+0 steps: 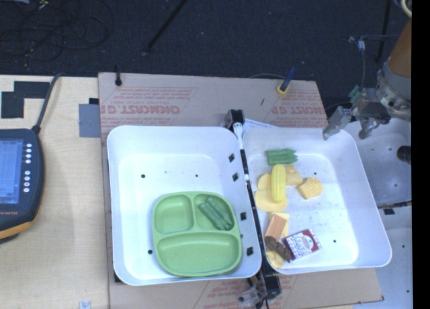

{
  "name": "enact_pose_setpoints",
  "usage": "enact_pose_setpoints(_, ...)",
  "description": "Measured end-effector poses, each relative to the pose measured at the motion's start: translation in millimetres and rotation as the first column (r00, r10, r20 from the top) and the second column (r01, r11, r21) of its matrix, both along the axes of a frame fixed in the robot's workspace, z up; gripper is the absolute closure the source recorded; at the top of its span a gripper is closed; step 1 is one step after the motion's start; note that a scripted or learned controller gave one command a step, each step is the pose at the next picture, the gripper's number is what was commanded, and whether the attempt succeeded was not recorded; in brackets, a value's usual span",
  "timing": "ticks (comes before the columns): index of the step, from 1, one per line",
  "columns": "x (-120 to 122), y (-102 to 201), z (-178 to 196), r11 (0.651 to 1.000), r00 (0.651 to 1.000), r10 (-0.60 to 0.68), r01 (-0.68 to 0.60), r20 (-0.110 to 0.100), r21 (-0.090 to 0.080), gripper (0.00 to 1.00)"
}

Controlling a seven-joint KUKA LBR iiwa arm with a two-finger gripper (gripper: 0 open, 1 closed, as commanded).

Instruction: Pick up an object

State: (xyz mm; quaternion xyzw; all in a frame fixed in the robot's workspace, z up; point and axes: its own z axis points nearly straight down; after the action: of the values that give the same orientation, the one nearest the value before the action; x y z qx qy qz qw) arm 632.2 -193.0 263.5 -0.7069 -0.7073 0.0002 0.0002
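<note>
The right bin (pixel 366 187) holds several toy foods: a green pod (pixel 281 156), a corn cob (pixel 277 181) lying on pale yellow pieces (pixel 267 201), a yellow cheese wedge (pixel 310 188), an orange block (pixel 277 224) and a red packet (pixel 302 242). A green divided tray (pixel 196 235) sits in the left bin (pixel 134 153), with a green bean pod (pixel 216 212) in its upper right compartment. My gripper (pixel 351 121) hangs above the right bin's far right corner, apart from all the items. It is open, with nothing between its fingers.
A teach pendant (pixel 17 173) lies on the wooden bench at the far left. Cardboard (pixel 175 99) lies under both bins. A blue and yellow clip (pixel 287 81) sits at its back edge. Cables run across the dark floor behind.
</note>
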Motion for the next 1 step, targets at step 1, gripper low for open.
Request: enact_pose_setpoints(1, -25.0, 52.4, -145.4, 1.000, 1.000, 0.001, -0.001, -0.008, 0.003, 0.00)
